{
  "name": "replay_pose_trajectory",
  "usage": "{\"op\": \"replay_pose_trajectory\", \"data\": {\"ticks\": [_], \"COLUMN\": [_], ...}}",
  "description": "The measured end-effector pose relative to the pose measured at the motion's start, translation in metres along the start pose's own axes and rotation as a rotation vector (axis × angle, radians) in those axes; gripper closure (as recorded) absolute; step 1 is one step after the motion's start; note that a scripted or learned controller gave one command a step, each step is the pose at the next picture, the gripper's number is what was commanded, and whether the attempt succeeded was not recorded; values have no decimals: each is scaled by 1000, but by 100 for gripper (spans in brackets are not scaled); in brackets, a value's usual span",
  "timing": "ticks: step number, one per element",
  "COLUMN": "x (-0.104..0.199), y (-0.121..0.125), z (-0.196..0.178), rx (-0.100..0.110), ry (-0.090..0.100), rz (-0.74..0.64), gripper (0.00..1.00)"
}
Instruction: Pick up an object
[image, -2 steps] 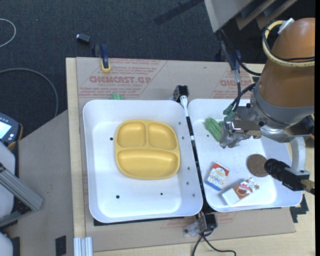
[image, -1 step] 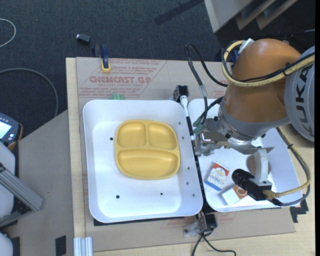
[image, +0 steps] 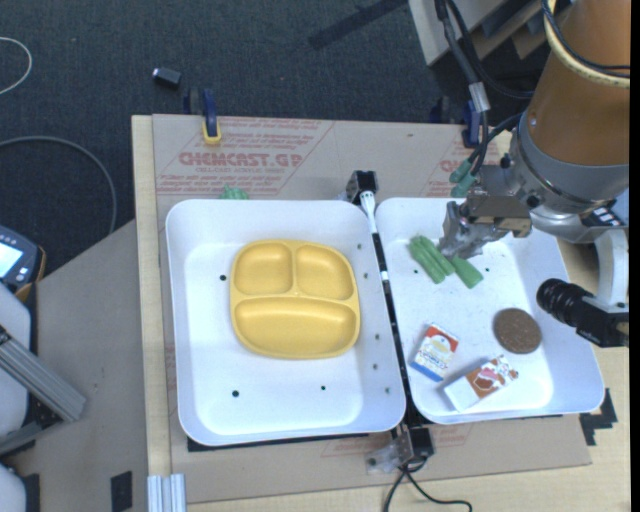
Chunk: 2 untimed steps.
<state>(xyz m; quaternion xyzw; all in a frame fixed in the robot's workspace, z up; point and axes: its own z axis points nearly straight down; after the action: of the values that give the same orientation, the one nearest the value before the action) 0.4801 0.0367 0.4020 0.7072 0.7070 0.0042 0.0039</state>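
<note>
Tool (image: 462, 243) down in right bin (image: 560, 400), touching green beans (image: 440, 260) at upper left of that bin. Finger state: cannot tell. Nothing lifted yet. Grasp unconfirmed; lift left. Cookie (image: 517, 330), two small packets (image: 436, 352) lying nearby, untouched.

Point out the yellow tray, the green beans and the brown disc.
yellow tray (image: 295, 298), camera view, centre divider.
green beans (image: 436, 260), camera view, middle of the bundle.
brown disc (image: 517, 330), camera view, centre of its top face.

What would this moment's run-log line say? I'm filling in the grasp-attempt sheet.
phase: reaching | gripper: over green object, right bin | grasp: unconfirmed | left bin: yellow tray
</note>
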Motion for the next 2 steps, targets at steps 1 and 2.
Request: {"op": "replay_pose_trajectory", "data": {"ticks": [1, 2], "x": [50, 65], "y": [1, -1], "z": [-96, 4], "rx": [-2, 16], "ry": [3, -1], "rz": [-6, 0], "gripper": [100, 100]}}
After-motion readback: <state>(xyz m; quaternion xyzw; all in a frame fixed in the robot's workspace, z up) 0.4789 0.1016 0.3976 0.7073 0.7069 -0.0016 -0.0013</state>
